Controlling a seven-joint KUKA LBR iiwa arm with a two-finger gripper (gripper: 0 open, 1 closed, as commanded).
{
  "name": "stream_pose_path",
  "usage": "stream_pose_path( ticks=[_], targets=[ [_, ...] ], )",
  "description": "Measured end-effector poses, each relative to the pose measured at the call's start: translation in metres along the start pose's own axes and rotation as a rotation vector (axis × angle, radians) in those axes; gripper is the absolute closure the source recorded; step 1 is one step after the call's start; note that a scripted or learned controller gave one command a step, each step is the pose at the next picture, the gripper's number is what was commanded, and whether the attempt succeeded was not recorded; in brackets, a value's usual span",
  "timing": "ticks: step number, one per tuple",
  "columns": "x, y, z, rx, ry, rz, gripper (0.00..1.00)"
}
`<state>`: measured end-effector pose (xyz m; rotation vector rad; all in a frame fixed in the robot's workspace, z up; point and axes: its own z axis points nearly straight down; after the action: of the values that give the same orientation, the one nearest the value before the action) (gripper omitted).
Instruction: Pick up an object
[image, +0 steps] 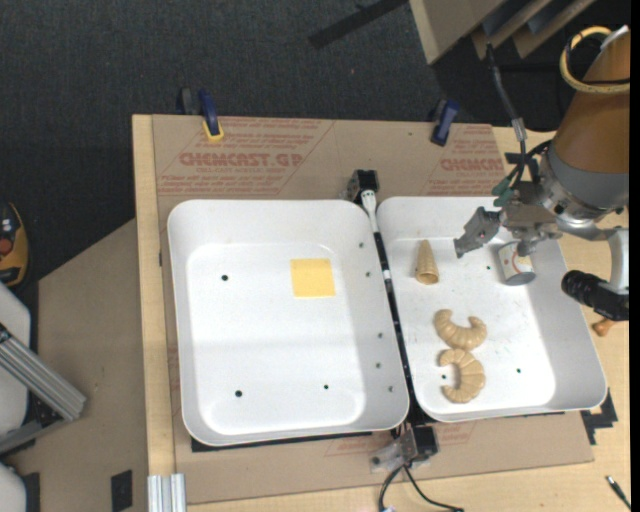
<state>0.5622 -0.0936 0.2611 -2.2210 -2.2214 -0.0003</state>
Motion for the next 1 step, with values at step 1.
stream_pose_path(
  ticks=[1],
  targets=[
    [-0.0134,-0.0702,0.1137,0.016,0.003,0.005,0.00]
  ],
)
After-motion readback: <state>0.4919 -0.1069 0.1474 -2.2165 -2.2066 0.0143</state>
